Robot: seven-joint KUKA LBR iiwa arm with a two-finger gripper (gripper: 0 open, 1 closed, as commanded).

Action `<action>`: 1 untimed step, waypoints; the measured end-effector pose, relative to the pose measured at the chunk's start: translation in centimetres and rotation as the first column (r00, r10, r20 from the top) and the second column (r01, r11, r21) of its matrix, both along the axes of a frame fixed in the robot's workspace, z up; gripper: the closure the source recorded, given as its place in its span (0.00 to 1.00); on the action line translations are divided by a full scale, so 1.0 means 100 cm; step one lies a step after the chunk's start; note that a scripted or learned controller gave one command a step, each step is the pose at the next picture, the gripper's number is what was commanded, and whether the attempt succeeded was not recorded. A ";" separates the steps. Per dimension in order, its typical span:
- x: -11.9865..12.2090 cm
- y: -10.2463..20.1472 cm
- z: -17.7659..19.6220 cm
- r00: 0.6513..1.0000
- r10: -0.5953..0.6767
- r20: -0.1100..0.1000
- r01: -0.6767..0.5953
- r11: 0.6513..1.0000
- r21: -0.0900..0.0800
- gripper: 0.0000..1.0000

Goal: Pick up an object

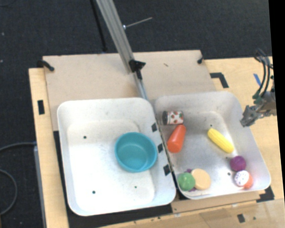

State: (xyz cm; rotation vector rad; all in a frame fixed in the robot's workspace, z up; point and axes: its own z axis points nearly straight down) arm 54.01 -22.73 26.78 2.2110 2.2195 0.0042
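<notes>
Yellow corn [220, 140] lies near tool [247, 117], apart.

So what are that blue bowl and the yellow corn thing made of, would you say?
The blue bowl looks like moulded plastic: one even turquoise colour, smooth, with a soft sheen on the rim. The yellow corn seems to be toy plastic or rubber, uniformly bright with a pale glossy highlight; the view is too coarse to tell which.

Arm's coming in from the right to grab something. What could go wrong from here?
The pincer sits at the right bin's rim, so it might clip the wall when descending. The green ball touches the tan disc, so a grasp there could catch both. The purple ball may roll away.
</notes>
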 end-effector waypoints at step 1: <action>0.019 0.058 0.000 1.000 0.004 -0.004 -0.004 1.000 0.003 1.00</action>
